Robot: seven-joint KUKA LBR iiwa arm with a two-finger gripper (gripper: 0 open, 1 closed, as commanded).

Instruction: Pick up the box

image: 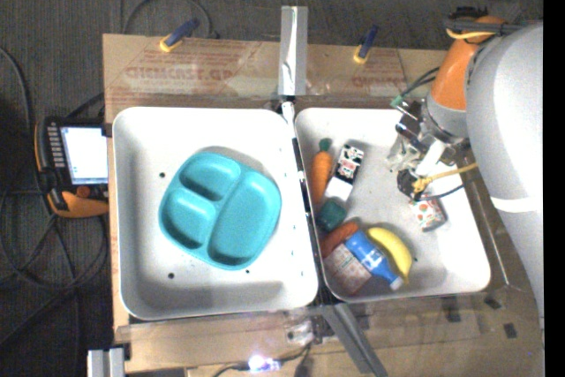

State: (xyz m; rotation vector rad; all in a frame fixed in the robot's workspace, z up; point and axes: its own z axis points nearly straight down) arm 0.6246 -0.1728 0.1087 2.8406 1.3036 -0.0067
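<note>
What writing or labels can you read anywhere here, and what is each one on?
No text is legible.
Cardboard sheet: faint reddish print, too blurred to read.
Small box: dark markings, too small.
Blue-labelled bottle: label unreadable.
Small white item with red dots: no readable words.
Handheld screen: glare, nothing legible.

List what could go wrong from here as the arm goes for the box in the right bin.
1. The box lies against the carrot, so the fingers may catch or shove the carrot instead.
2. The gripper hangs nearer a small patterned item by the right wall than the box, so it might take the wrong thing.
3. The banana, bottle and other pieces crowd the bin, so a push could scatter them.
</note>
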